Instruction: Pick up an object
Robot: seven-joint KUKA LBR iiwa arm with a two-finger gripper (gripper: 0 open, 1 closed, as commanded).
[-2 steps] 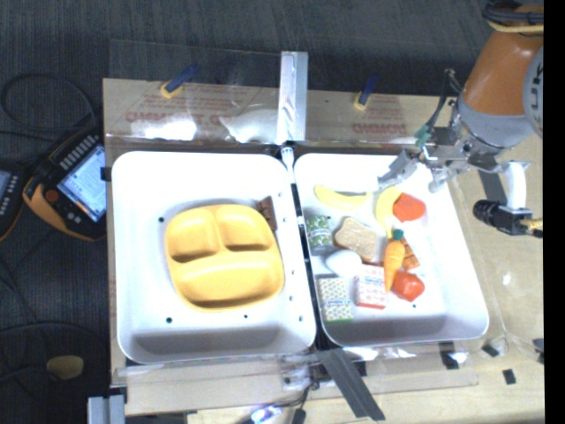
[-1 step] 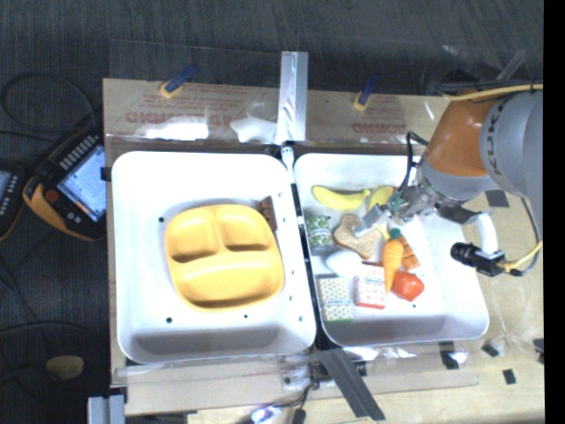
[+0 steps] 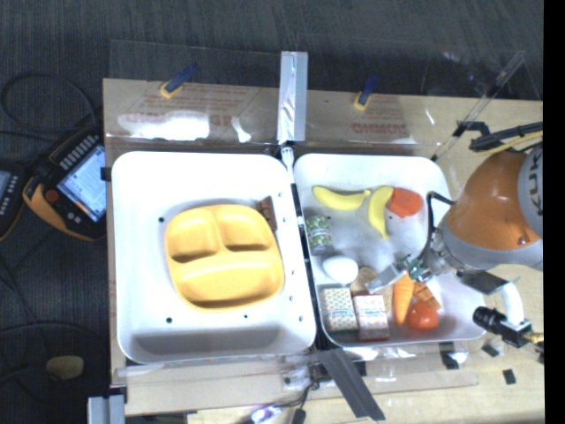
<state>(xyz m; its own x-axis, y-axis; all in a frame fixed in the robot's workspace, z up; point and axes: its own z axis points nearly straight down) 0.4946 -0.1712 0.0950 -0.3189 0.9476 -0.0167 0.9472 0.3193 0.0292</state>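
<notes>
The gripper [image 3: 408, 270] hangs low in the right bin [image 3: 441, 179], and whether its jaws are spread or pressed together cannot be told from above. The carrot [image 3: 402, 299] lies just below the jaws, nearly touching, its long axis running away from them toward the bin's near wall, with the tomato [image 3: 423, 316] touching its far side

Camera view: single fixed camera, mounted above the counter [image 3: 221, 396], looking down at a slight slant. Range: moderate; frame takes in both white bins whole, left bin [image 3: 141, 237] and right bin [image 3: 441, 179] side by side, with dark floor [image 3: 265, 16] along top and left. Arm [image 3: 499, 210] enters from frame right, partly cropped.
</notes>
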